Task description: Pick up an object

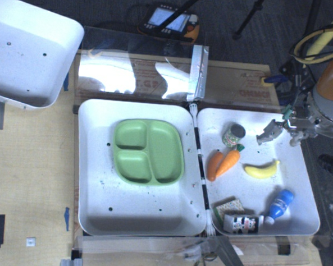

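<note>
Hovering grey two-finger gripper (280, 131), fingers apart, holding nothing | nearest: yellow plastic toy banana (261, 170) in right white bin (310, 214) | likely light, stiff, slick; pinch across middle

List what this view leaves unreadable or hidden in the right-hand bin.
- Small can: label too small to read.
- Dark carton at the near wall: print blurred.
- Item behind the carton: partly covered, identity unclear.
- Gripper: too small and blurred to judge.
</note>
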Motion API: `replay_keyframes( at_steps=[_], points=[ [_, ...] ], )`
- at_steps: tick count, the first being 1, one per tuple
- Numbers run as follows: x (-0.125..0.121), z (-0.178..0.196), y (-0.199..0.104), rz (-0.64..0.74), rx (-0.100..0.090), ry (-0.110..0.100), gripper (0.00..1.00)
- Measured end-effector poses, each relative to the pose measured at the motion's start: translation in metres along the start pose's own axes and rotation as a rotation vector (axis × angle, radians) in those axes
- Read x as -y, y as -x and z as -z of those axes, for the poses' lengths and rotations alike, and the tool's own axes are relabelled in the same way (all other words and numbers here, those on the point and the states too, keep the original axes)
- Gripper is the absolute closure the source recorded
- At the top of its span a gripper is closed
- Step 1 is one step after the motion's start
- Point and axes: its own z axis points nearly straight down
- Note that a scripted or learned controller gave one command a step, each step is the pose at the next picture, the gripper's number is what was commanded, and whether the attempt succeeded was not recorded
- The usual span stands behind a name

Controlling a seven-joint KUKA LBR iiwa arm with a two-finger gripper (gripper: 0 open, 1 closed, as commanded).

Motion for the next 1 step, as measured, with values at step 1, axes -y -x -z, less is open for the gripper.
replay_keyframes(
  at_steps=[1],
  points=[
    [-0.0303, 0.0110, -0.0661, 0.051, 0.002, 0.005, 0.00]
  ],
)
